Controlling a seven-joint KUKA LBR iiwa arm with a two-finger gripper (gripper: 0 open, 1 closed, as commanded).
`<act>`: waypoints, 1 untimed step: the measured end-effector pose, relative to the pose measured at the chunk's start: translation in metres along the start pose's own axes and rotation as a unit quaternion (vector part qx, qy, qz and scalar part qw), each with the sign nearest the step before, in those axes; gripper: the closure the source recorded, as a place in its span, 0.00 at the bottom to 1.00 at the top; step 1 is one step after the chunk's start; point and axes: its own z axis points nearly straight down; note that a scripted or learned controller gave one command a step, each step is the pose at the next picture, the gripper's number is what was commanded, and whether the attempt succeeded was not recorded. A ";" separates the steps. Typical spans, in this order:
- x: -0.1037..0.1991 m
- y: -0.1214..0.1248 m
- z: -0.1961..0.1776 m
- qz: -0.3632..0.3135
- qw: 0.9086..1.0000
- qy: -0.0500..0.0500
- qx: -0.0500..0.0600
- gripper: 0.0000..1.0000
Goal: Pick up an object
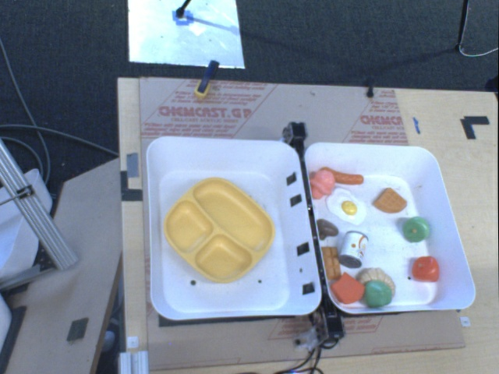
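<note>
Toys lie all over the right bin [450, 209], so the thing to pick up is somewhere in there. The left bin [179, 162] has a yellow tray [218, 229] with three dips in it. Both bins sit side by side on the desk [479, 154].

Whether the gripper is open or closed, I cannot tell.

The best pick, I think, is a toy with room around it. The green ball [415, 228] and the red tomato [425, 268] sit near the right wall, apart from the other toys. The brown bread piece [389, 201] has free space too. The gripper can come straight down over one of these, open wide, and close around its middle.

The near left corner looks harder. A red-orange piece [348, 288], another green ball [378, 293] and a tan bun [374, 277] touch each other there. The little can [353, 248] leans by a waffle [331, 262]. A grab there may push the toys around or catch two at once.

Round toys may roll away, so the gripper should close slowly. The fried egg [346, 206] looks very flat and may be tricky to get under.
</note>
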 end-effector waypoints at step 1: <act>-0.001 0.000 -0.011 -0.001 1.000 -0.001 -0.002 1.00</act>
